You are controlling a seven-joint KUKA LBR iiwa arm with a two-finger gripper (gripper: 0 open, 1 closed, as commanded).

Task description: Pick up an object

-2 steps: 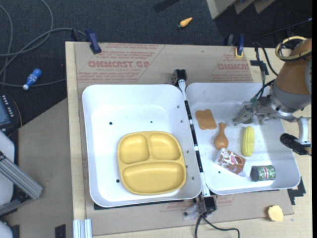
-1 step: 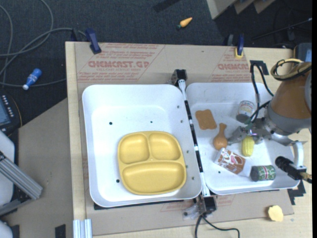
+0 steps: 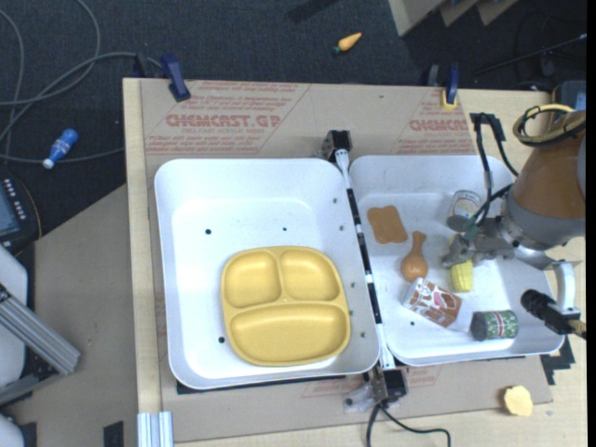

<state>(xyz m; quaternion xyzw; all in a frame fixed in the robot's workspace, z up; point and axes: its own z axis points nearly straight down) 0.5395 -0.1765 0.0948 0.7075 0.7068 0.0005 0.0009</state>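
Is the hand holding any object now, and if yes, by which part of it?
It cannot be told. The hand is low over the yellow corn piece in the right bin.

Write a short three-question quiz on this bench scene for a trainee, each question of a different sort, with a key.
1. True or false: the yellow divided plate lies in the left bin.
2. Which item sits nearest the front edge of the right bin? A) brown toast slice B) dark green can C) drumstick
3. Fill in: the gripper is low over the small yellow ____.

Key
1. True.
2. B; the can lies near the front right corner, beside the red and white packet.
3. Corn piece; whether it is gripped cannot be told.
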